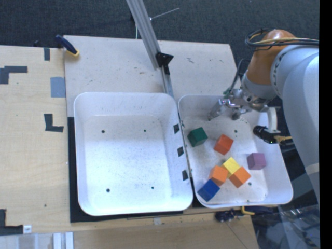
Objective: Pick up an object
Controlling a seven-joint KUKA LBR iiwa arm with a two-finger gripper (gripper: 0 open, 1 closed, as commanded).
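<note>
Reaching in from the right, the gripper (226,109) hangs over the far part of the right bin (275,191), with nothing visible between its parts; whether the fingers stand wide or narrow cannot be told at this size.

Contents of the right bin: a green block (197,136) nearest the gripper, just left of and nearer than it; an orange block (223,144) beside that; a purple block (256,161) toward the right wall; and a tight cluster at the near end, made up of a yellow block (231,165), two further orange blocks (219,175) and (240,177), and a blue block (208,190). The cluster pieces touch one another. The left bin (88,139) sits alongside on the tabletop (104,61).

Assessment: the blocks appear small, rigid and light, probably smooth-faced, so slip is the main risk. The green block is the best candidate, standing apart with free space on all sides. Recommend closing across two opposite flat faces, squared to the block's rotation, rather than across corners.
</note>
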